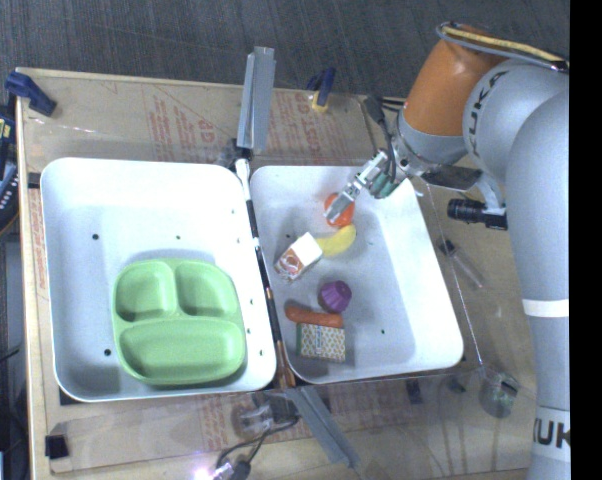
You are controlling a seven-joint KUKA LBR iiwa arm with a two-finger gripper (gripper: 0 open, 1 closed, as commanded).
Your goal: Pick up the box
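A small white box (299,255) with a reddish end lies tilted in the right bin (436,318), near its left wall. A flat patterned box (322,342) lies at the bin's front. My gripper (356,194) hangs over the bin's back part, right beside a red-orange item (338,209). It is up and to the right of the white box and apart from it. The gripper's tip is small and partly blends with the red-orange item.
A yellow banana (338,240) lies next to the white box, with a purple item (334,295) and an orange-red sausage shape (315,316) further forward. The left bin (71,228) holds a green divided tray (178,320). A raised divider separates the bins.
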